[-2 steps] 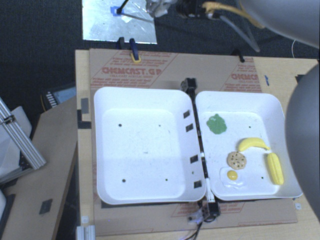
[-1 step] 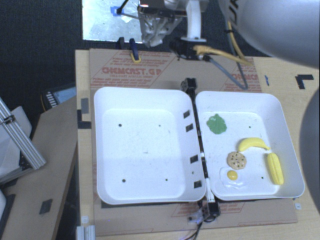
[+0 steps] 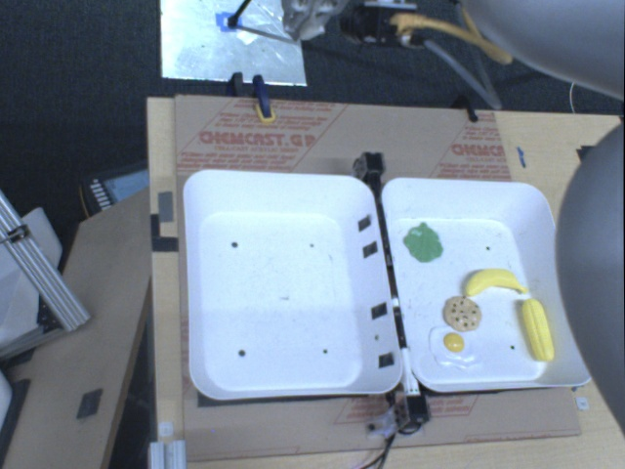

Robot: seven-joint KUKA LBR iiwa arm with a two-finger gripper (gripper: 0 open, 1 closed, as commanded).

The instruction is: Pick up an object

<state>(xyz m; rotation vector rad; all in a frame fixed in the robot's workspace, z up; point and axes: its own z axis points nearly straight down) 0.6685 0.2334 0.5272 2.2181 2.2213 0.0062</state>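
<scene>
Worktop (image 3: 322,125) seen from above at a slant, covered by printed cardboard and bearing two shallow white bins side by side, their inner rims touching along a clipped seam. The left bin (image 3: 205,203) shows just its white floor with a few small dark dots. The right bin (image 3: 532,203) holds every candidate for the pick, all lying loose and flat — likely scattered so that any one can be reached from above. A green leaf-like piece (image 3: 424,242) lies near the middle of that bin, well apart from the rest. Toward the near right corner sit a curved yellow banana (image 3: 495,281), a round speckled cookie (image 3: 462,313) just beside it, a toy fried egg (image 3: 454,346) just below the cookie, and a yellow corn-like piece (image 3: 536,329) to their right, close to the rim. The grey arm (image 3: 547,18) comes in large and blurred at the top right, with a second rounded grey section along the right edge overlapping the right bin's corner; it appears raised well above the bins, not reaching down. At the top edge, metal parts (image 3: 312,8) may be the hand, but they are cut off — whether it is open or closed cannot be told, and nothing is seen held. The pick seems not yet begun.
</scene>
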